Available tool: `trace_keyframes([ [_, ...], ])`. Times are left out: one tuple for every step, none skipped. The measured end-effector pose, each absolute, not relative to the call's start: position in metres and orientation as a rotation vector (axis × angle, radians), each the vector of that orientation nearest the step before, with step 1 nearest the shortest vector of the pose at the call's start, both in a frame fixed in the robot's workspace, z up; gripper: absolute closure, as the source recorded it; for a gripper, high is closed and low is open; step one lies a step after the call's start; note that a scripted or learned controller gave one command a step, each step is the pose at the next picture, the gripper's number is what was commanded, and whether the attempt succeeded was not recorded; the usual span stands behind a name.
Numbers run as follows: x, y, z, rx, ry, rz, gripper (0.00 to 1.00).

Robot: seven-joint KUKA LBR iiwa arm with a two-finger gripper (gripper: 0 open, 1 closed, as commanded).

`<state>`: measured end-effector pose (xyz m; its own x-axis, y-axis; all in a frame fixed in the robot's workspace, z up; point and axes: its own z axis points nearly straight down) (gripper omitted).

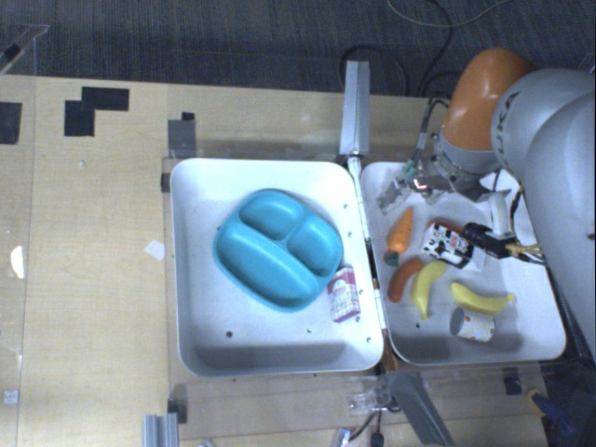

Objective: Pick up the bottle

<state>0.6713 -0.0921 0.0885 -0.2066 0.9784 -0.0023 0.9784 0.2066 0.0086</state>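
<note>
While low over the right bin (549, 343) — gripper (414, 182) near carrot (400, 230), state unclear; bottle (344, 294) beside blue plate (277, 247).

Light wood bench (84, 277) with black square markers (93, 108) at upper left. Dark grey carpet floor (205, 17) behind it, thin cable (447, 12) looping across at upper right. Even overhead light.

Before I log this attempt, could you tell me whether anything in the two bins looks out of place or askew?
The small bottle lies on its side in the left bin, wedged between the blue divided plate and the bin's right wall. The pincer is over the right bin, away from the bottle.
</note>
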Motion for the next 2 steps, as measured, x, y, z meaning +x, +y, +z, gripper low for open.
trace_keyframes([
  [0.671, -0.088, 0.088, 1.976, 2.434, 0.008, 0.0],
  [0.656, -0.104, 0.092, 2.042, 2.381, 0.007, 0.0],
])
